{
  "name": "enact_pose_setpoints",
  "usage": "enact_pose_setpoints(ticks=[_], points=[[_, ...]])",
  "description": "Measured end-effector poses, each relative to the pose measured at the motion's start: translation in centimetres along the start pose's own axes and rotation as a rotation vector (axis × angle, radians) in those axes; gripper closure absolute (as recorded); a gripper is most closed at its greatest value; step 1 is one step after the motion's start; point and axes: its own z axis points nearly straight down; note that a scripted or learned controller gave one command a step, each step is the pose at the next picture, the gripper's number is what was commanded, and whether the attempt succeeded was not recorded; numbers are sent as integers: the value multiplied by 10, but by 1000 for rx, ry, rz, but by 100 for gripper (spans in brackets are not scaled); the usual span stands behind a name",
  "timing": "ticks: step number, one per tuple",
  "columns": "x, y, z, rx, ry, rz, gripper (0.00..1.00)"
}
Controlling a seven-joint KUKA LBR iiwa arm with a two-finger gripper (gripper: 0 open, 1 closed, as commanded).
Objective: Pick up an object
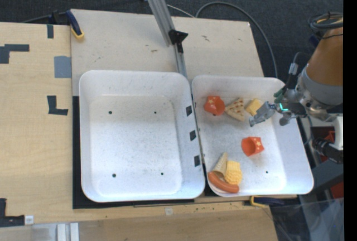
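The right bin (290, 162) holds several toy foods. A red pepper-like piece (214, 105), a tan waffle-like wedge (236, 109) and a small yellow block (254, 106) lie in a row near its far side. An orange-red piece (252, 145) sits mid-bin. A yellow corn-like piece (230, 168) and a red sausage (222, 182) rest at the near edge. My gripper (268, 114) reaches in from the right. It is low over the bin, just right of and slightly nearer than the yellow block and above the orange-red piece. I see nothing held in it.
The left bin (89, 123) stands beside the right one, sharing a raised middle rim. A slanted metal pole (159, 3) rises behind the bins. A cable (245, 11) loops behind the right bin. The arm's orange band (329, 61) is at the right.
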Motion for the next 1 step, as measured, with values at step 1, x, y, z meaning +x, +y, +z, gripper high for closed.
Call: enact_pose_setpoints(ticks=[1], points=[[0,1,-2,-4,-1,-1,0]])
